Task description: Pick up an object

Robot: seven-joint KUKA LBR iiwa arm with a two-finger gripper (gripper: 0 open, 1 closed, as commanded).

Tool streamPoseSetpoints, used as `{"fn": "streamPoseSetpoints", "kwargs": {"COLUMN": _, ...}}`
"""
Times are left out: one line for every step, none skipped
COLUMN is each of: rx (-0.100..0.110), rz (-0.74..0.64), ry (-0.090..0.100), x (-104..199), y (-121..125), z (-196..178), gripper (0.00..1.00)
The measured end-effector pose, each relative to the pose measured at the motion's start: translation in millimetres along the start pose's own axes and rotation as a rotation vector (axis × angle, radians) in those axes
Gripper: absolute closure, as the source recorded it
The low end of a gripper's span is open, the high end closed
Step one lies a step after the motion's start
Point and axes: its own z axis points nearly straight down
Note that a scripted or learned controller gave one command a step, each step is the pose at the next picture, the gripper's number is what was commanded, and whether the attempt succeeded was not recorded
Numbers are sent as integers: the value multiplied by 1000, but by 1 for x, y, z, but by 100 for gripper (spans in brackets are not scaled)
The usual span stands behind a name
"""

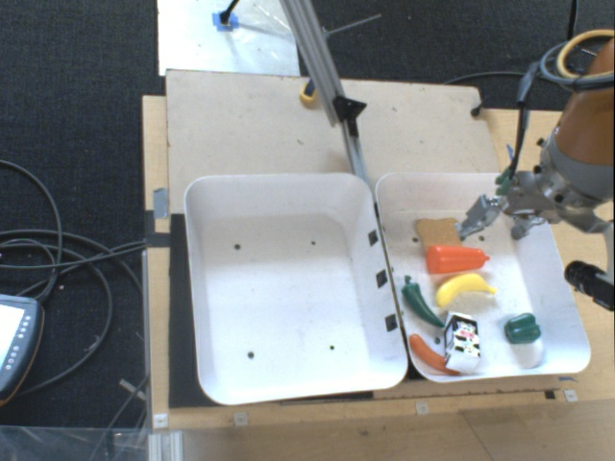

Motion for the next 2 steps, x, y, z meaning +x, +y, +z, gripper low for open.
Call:
{"fn": "streamPoseSetpoints", "kwargs": {"rx": -1, "rz": 2, "ry": 0, "x": 0, "y": 0, "z": 0, "gripper": 0}}
{"fn": "streamPoseSetpoints", "kwargs": {"rx": 5, "rz": 4, "ry": 0, "x": -1, "y": 10, "z": 52, "gripper": 0}}
